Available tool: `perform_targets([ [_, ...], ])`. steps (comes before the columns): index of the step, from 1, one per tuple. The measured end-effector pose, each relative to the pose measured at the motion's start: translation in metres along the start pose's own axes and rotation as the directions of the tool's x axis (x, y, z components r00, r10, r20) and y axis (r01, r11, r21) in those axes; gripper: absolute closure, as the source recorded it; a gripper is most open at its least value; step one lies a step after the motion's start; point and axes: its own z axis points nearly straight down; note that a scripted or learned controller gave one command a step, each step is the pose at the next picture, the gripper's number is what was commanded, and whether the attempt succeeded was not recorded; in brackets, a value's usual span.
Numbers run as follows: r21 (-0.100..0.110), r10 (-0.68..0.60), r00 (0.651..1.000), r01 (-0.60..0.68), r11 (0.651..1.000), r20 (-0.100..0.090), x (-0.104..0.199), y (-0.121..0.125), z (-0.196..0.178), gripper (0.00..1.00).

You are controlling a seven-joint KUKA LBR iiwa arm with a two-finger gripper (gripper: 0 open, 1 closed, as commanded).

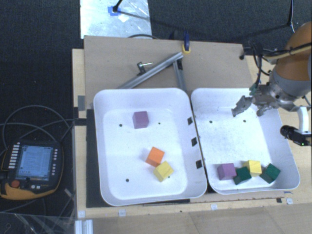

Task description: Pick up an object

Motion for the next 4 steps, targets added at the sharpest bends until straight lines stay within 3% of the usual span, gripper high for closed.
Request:
perform_targets([
  [1,0.0,0.0,1.0,0.0,1.0,0.0,0.0,0.0,0.0,0.0],
  [3,0.005,0.003,1.0,-0.003,1.0,0.0,0.001,-0.006,0.114,0.0],
  [4,-0.003,0.0,1.0,0.0,1.0,0.001,0.001,-0.003,0.099,1.0],
])
